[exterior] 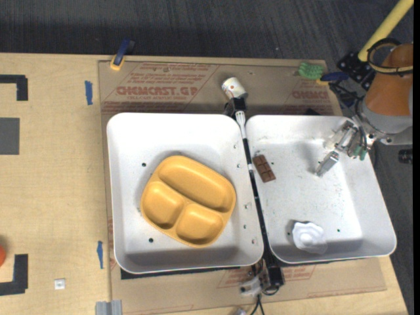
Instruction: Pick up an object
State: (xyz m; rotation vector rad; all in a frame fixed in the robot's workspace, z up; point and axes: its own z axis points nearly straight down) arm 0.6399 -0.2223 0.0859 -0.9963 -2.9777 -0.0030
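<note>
A yellow three-compartment plate (pixel 189 200) lies in the left bin (pixel 125 143). In the right bin (pixel 367 235) a small brown chocolate-like bar (pixel 264 168) rests near the left wall, and a crumpled white object (pixel 308 235) sits near the front edge. My gripper (pixel 328 161) hangs over the right bin's upper right part, well to the right of the brown bar, with its metal fingers (pixel 325 165) pointing down-left. Nothing is visible between them.
A white and black clamp (pixel 233 89) sits on the divider at the back between the bins. A blue clip (pixel 120 56) and a green clip (pixel 308 71) hold the cardboard backing. The orange-banded arm (pixel 390 87) stands at the right.
</note>
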